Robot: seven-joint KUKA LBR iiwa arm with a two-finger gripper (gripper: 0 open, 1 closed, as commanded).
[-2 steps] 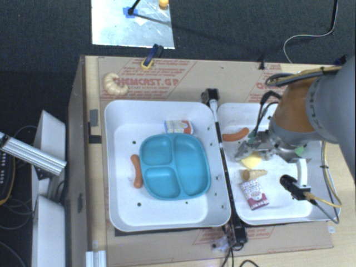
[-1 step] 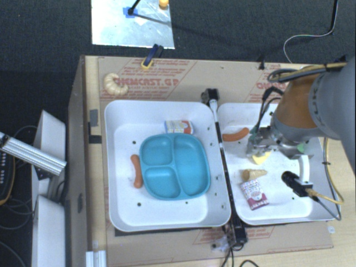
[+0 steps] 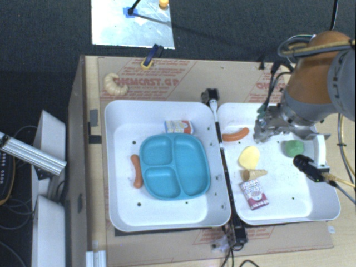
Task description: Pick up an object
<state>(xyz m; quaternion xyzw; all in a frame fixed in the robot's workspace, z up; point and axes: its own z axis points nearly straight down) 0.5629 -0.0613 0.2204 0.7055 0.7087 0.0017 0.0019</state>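
Worktop (image 3: 167, 82): brown cardboard sheet with red printing is lying flat under two shallow white bins, with dark carpet-like floor showing beyond it.
Left bin (image 3: 119, 166): smooth white plastic with rounded corners is holding a blue divided tray (image 3: 174, 166), a small sausage (image 3: 136, 171) and a little carton (image 3: 178, 127).
Blue divided tray: glossy, rounded-square, three compartments, is sitting in the middle of the left bin.
Small sausage: orange-red, slim cylinder, is lying just left of the tray.
Little carton: boxy, white and orange, is resting against the tray's far edge.
Right bin (image 3: 289, 204): same white plastic, is carrying the loose objects.
Hot dog (image 3: 235, 133): orange-red, long and curved, is lying near the bin's far left corner, just left of the gripper.
Yellow lump (image 3: 249, 157): smooth, rounded, is resting mid-bin, touching a tan wedge (image 3: 254, 174) below it.
Red packet (image 3: 254, 194): flat printed rectangle, is lying just below the wedge.
Green piece (image 3: 292, 147): soft-looking, rounded, is sitting by the right wall.
Gripper (image 3: 267, 129): grey metal, is hanging over the right bin's far part; whether the jaws are released or clenched, I cannot tell.
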